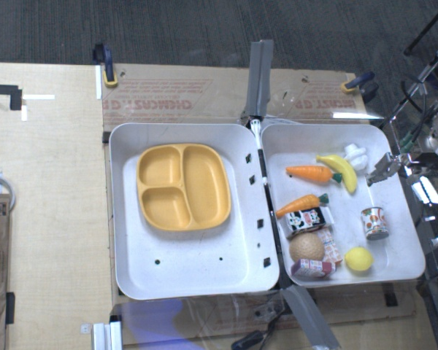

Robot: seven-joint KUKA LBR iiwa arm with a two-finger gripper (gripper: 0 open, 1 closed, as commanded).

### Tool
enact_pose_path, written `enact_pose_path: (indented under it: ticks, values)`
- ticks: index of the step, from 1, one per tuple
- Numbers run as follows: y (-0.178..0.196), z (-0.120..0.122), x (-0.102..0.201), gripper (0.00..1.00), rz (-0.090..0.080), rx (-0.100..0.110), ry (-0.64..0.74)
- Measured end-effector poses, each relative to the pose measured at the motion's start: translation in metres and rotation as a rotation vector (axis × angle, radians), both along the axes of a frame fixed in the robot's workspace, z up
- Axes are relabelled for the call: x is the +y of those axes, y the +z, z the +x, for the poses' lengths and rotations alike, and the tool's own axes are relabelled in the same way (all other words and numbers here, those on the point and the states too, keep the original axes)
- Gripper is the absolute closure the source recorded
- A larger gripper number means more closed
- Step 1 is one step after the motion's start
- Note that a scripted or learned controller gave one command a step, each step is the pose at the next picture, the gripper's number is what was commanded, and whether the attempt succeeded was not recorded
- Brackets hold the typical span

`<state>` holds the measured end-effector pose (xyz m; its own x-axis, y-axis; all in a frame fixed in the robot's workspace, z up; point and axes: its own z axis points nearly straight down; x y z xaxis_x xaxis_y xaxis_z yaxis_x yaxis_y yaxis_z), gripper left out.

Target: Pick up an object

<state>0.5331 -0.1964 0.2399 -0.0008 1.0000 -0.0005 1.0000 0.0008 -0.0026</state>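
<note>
Gripper [386, 168] hangs at the right bin's [405, 268] right rim near the banana [340, 170], holding nothing you can see, so you're at the approach step and next must center over the banana and descend.

- Left bin [124, 217] holds a divided plate [183, 187].
- Right bin [401, 268] holds two carrots [309, 172] [301, 204], a banana [341, 170] beside the upper one, a can [375, 223], and a lemon [359, 259] nearest.
</note>
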Motion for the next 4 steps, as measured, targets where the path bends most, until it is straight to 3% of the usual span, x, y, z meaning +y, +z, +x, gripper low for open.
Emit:
enact_pose_path:
  ticks: [1, 2, 3, 4]
  values:
    - [-0.144, 0.022, -0.017, 0.0, 0.011, 0.003, 0.096]
    - [-0.139, 0.027, -0.022, 0.0, 0.006, 0.0, 0.257]
    - [-0.052, 0.007, -0.007, 0.0, 0.0, -0.003, 0.402]
    - [-0.139, 0.025, -0.015, 0.0, 0.002, -0.001, 0.252]
